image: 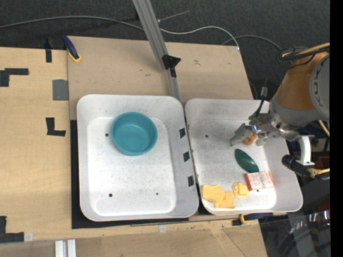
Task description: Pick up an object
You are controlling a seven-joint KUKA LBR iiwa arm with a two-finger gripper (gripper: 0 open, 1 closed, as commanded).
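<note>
Claw (250, 134) first: it hangs low over the right bin (214, 116), in that bin's upper right part, with the grey arm (303, 98) and its orange band coming in from the right edge. A small orange object (249, 140) sits right at the fingertips, though from this slant I cannot tell whether it is pinched between them or merely lying on the bin floor under them, nor how wide the claw stands.

Just below and slightly right of that lies a dark green oval piece (246, 160), its long axis running diagonally from upper left to lower right. It is near the claw but apart from it. Farther down the same bin, near the front wall, sit a small red and white packet (259, 181) and some yellow pieces (218, 195), well clear of the claw.

To my mind the orange object is the likeliest target, being directly beneath the claw, so the move turns on a straight descent rather than any sideways reach.

Across the divide, the left bin (91, 143) holds a teal bowl (134, 133), far from the arm.
</note>
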